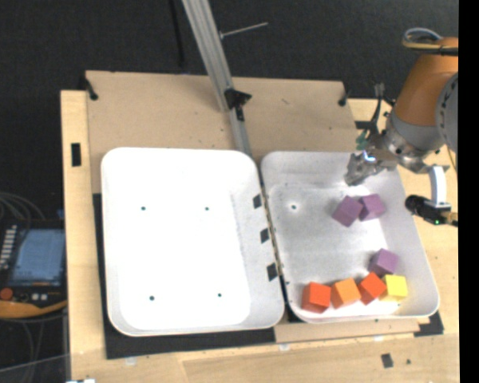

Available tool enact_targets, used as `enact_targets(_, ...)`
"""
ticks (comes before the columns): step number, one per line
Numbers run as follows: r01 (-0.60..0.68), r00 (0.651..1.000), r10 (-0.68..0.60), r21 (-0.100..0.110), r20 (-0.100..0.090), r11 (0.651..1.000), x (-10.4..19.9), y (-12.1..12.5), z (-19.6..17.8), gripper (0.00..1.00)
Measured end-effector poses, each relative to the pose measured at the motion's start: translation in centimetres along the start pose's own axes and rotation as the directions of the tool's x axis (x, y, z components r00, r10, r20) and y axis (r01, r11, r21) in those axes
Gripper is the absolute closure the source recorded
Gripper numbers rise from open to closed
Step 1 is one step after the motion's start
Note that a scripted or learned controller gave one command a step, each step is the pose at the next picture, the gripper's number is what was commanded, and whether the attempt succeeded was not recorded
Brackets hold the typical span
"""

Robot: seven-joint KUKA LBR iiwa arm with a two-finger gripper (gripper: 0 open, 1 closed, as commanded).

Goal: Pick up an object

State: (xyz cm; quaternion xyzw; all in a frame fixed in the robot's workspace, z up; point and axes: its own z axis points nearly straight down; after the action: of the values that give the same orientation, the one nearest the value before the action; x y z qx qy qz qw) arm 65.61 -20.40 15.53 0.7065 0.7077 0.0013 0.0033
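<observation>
No readable writing showed anywhere. The right bin (303, 238), shallow, white and faintly speckled, held two purple cubes (359, 209) touching near its centre, a third purple cube (385, 261) toward 4 o'clock, and along its 6 o'clock rim a row of an orange-red cube (317, 296), an orange cube (346, 292), another orange-red cube (372, 286) and a yellow cube (396, 286). The gripper (358, 171) hovered at the bin's 1 o'clock, just above the purple pair; whether it was open or closed I cannot tell. The left bin (184, 238) was smooth and white.
</observation>
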Motion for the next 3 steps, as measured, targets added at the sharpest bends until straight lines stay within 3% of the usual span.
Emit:
enact_targets(2, 0.004, 1.000, -0.004, -0.001, 0.000, 1.000, -0.1, 0.1, -11.4, 1.00)
enact_targets(3, 0.004, 1.000, -0.004, 0.006, -0.003, 1.000, 5.5, -1.5, -10.5, 1.00)
